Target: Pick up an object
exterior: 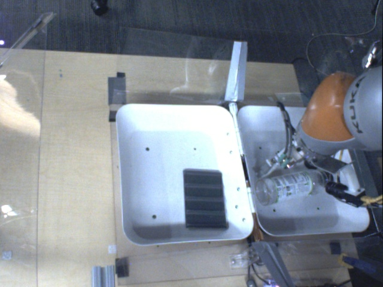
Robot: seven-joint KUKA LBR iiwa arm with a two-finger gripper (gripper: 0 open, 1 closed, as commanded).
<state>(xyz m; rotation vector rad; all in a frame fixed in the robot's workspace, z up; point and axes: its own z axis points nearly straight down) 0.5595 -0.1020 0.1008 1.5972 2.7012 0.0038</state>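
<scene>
2 white bins side by side on the bench. In the right bin [272, 223], a clear plastic bottle [286, 187] on its side, just below the gripper [286, 158]; finger state impossible to tell, hidden under the arm [335, 115]. In the left bin [137, 160], a black ribbed block [204, 199] lying flat.

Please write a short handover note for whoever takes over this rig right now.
Gripper: low in the right bin, just above the clear bottle; its finger state cannot be made out.
Things: the bottle lies on its side in the right bin; a black ridged block lies flat in the left bin.
Done: nothing is visibly lifted.
Left: grasp one object and raise it.
</scene>
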